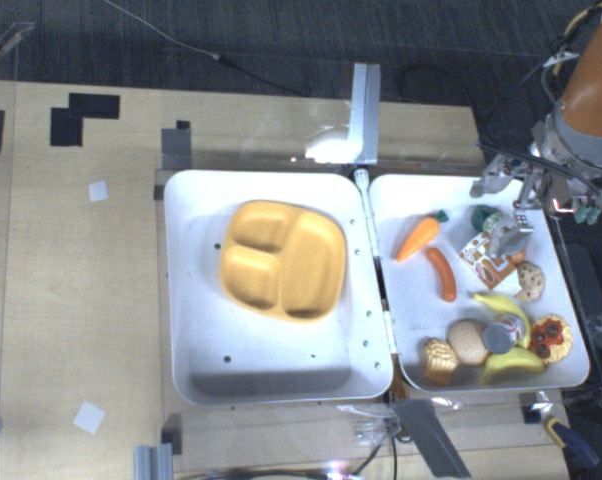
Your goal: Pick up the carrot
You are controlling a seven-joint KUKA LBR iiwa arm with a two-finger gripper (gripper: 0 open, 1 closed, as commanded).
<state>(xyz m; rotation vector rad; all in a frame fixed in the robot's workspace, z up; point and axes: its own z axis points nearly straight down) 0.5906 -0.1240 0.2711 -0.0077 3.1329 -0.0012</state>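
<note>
The carrot [418, 238], orange with a small green top, lies slanted in the back left part of the right bin [411, 320]. Nothing touches it. The gripper [518, 211] hangs over the back right part of the same bin, well to the right of the carrot, above a printed snack packet [491, 254] and a small green item [484, 216]. The arm's orange band [591, 93] shows above it at the right edge. Nothing is seen held in the gripper.
A red sausage [442, 273] lies just right of the carrot. Further front are a cookie [529, 282], bananas [508, 313], a bread roll [468, 341] and other toy food. The left bin [196, 308] holds a yellow divided plate [282, 258].
</note>
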